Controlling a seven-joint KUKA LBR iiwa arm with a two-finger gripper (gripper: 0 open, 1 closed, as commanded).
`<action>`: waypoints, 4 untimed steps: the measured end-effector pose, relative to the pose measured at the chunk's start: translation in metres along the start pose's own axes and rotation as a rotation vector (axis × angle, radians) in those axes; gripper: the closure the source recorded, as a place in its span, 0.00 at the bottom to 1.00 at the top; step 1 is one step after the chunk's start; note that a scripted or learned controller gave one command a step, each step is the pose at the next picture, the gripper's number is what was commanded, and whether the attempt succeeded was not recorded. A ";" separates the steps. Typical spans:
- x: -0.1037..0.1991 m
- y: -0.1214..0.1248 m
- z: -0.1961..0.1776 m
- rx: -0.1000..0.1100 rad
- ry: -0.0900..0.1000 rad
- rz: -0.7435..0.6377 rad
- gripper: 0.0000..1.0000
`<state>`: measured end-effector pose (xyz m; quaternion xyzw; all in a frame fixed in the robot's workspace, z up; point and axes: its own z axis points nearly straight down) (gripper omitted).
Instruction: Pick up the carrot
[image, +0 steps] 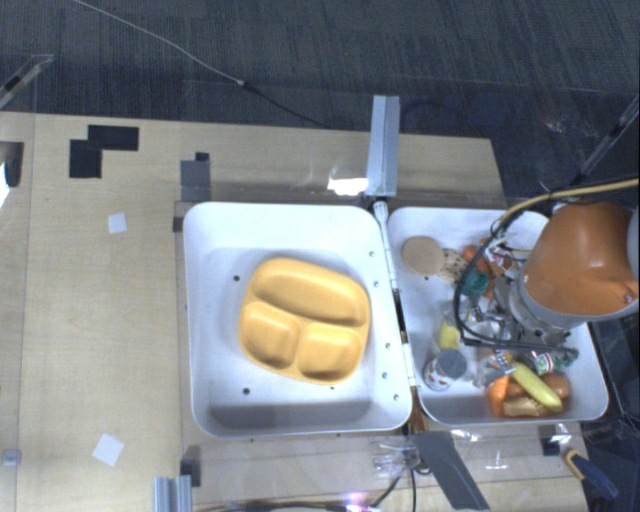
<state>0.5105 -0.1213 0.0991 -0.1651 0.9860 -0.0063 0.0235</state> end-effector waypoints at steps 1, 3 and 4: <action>0.004 -0.003 0.001 -0.004 0.004 0.144 0.00; 0.026 -0.042 0.008 -0.013 0.023 -0.093 1.00; -0.039 -0.061 -0.058 -0.015 0.028 -0.131 1.00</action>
